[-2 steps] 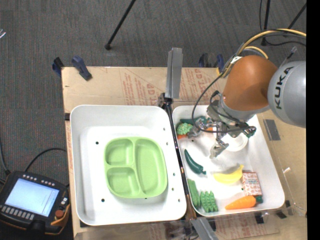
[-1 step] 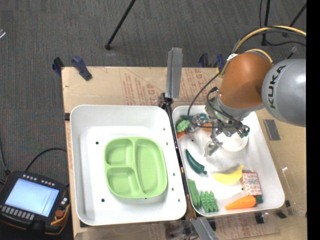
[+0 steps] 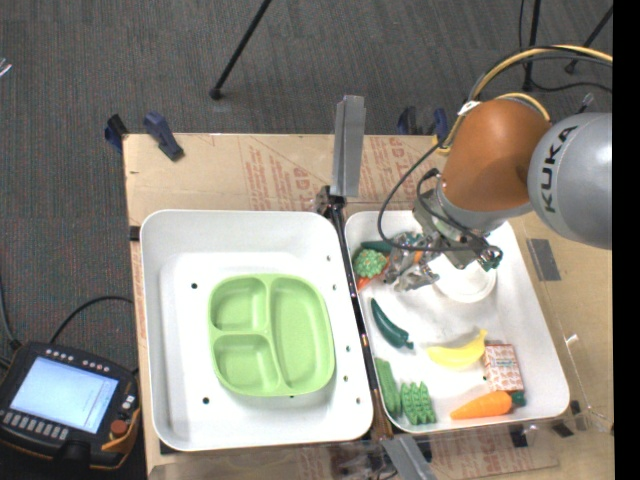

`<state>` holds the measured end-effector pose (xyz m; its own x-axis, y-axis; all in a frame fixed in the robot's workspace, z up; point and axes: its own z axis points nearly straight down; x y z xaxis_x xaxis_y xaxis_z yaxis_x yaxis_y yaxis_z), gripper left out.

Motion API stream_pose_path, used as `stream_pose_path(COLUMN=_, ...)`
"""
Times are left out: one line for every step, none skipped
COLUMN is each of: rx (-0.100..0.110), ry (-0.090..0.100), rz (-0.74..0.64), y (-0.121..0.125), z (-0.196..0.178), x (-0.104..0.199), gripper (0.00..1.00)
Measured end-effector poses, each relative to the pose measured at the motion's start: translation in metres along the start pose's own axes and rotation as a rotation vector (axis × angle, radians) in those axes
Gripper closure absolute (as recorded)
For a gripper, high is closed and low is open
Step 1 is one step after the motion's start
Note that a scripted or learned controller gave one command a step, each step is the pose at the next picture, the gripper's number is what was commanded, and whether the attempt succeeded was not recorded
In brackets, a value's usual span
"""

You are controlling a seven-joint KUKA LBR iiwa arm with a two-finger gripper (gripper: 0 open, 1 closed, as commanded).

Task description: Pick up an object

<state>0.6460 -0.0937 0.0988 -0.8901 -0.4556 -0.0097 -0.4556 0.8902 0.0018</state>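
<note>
My gripper (image 3: pixel 413 269) hangs low over the back left part of the right bin (image 3: pixel 530 318), under the orange wrist band. Just to its left lies a green broccoli-like toy (image 3: pixel 369 261) with a small orange piece beside it. A white round dish (image 3: pixel 470 286) sits just to its right. In front of it lie a dark green cucumber (image 3: pixel 391 325), a yellow banana (image 3: pixel 457 352), a red and white packet (image 3: pixel 502 366), a carrot (image 3: pixel 485 405) and green pods (image 3: pixel 417 401). Nothing can be seen held.
The left bin (image 3: pixel 170 268) holds a light green divided plate (image 3: pixel 270 333). A grey upright post (image 3: pixel 348 153) stands behind the divider between the bins. A teach pendant (image 3: pixel 65 400) rests at the lower left, off the bench.
</note>
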Motion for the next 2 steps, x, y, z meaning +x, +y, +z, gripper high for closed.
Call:
stream_pose_path(rx=0.007, ry=-0.005, rz=-0.084, y=0.043, z=-0.096, x=-0.025, gripper=1.0)
stream_pose_path(rx=0.002, ry=0.003, rz=0.012, y=0.062, z=-0.123, x=-0.032, gripper=1.0)
